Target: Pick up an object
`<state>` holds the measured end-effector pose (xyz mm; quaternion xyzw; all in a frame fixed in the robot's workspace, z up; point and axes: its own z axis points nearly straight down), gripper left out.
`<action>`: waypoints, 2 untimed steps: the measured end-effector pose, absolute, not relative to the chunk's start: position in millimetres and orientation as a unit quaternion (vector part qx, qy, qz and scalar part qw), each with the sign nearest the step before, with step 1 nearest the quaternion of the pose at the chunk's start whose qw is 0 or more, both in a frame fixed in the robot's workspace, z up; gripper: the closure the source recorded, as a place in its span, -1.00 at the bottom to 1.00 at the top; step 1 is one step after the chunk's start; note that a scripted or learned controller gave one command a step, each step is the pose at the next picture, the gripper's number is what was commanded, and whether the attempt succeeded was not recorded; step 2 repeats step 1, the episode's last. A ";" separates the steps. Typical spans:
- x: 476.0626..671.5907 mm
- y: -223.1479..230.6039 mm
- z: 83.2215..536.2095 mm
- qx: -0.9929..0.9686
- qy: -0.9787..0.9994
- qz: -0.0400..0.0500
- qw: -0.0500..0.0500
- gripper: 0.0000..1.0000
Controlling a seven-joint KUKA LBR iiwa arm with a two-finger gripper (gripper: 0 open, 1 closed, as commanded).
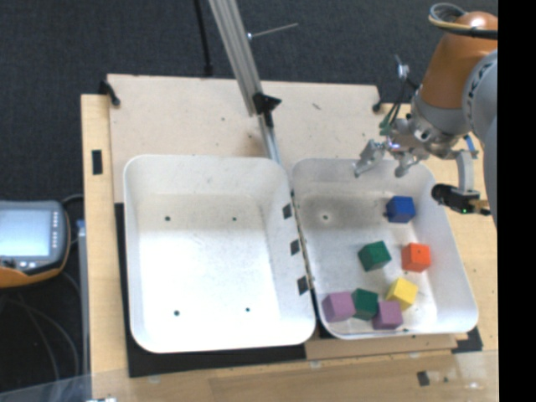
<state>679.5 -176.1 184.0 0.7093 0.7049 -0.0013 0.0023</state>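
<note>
My gripper [383, 162] hangs over the far edge of the right bin [335, 182], its two metal fingers spread open with nothing between them. Below it in that bin lie several small blocks: a blue one [400, 209] nearest the gripper, a green one [374, 255], an orange one [416, 257], a yellow one [403, 291], a darker green one [365, 302] and two purple ones [338, 306] [388, 315] along the near wall.
The left bin [205, 249] sits beside the right one. A slanted metal rail [239, 57] rises from behind the bins' shared edge. A small screen device [32, 234] lies off the bench at the left.
</note>
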 end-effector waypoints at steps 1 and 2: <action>637.1 -164.9 236.5 0.708 0.706 0.001 0.001 -1.00; 637.1 -164.9 236.5 0.708 0.706 0.001 0.001 -1.00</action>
